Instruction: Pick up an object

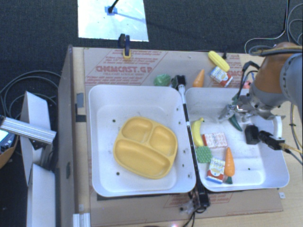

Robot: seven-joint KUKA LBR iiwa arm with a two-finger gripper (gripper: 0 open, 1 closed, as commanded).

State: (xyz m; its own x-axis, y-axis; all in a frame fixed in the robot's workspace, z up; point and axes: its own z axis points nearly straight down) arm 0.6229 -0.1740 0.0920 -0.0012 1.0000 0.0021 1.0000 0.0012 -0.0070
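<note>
Fingers of the gripper (230, 113), right of centre, look spread beside a green pepper (235, 122) (nothing pinched); they should be centred over it before closing.

You see two white bins (102, 141), one yellow tray (146, 147), two carrots (229, 161), two small cartons (216, 170), one banana (197, 132), one corn (218, 60) at 1 o'clock.

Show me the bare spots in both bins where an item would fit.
Left bin: bare white strips ring the yellow tray, widest along the far wall. Right bin: free floor near the right corner, beyond the carrot. Crowded along the divider: banana, green piece, cartons.
</note>
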